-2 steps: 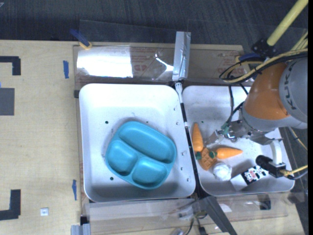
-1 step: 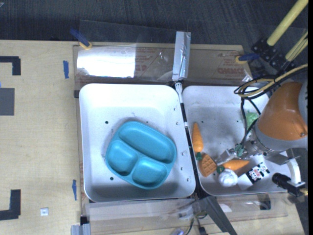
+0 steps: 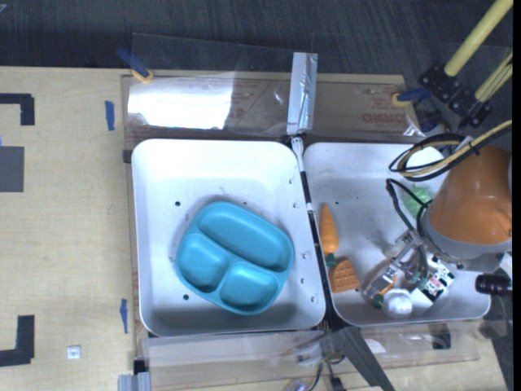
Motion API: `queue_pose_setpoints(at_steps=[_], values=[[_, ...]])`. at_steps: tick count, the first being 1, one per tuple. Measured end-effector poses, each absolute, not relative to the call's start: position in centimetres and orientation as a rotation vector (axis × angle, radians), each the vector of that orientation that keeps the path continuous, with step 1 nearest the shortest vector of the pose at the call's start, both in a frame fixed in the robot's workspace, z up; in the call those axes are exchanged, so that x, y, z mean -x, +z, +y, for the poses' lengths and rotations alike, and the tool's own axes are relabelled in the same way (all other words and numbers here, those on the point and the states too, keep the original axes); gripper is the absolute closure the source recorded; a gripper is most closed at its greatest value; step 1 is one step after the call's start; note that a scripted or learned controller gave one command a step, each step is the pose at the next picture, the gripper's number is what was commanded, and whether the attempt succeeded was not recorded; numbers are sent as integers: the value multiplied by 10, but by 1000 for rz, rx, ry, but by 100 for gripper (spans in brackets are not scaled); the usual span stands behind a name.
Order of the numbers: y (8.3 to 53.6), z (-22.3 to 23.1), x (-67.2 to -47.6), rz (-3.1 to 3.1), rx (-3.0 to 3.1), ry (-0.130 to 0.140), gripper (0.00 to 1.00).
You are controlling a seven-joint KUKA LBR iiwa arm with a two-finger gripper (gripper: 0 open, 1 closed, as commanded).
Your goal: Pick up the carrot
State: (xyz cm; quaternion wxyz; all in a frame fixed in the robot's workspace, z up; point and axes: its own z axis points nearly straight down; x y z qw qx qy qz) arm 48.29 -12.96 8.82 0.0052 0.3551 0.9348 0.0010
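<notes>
From the camera above, two shallow white bins sit side by side on the wooden desk (image 3: 57,243). The left bin (image 3: 163,169) holds a blue divided plate (image 3: 234,256), lying tilted across the middle of the bin, with three compartments.

In the right bin (image 3: 358,169), the carrot (image 3: 328,230) lies close to the wall shared with the left bin, its length running roughly along that wall, orange with a bit of green at its lower end. Just below it rests a small orange-brown ridged item (image 3: 343,276), nearly touching the carrot's green end.

The arm, with its orange band (image 3: 475,200), reaches in from the right. Its gripper (image 3: 397,282) is low over the lower right part of the right bin, well apart from the carrot. Whether it is wide or narrow cannot be told; nothing is visibly held. A white rounded object (image 3: 399,304) lies just beneath it.
</notes>
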Motion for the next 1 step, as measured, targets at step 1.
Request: queue_pose_setpoints(at_steps=[1], values=[[105,-97,-480,2602,-1757,2,0]])
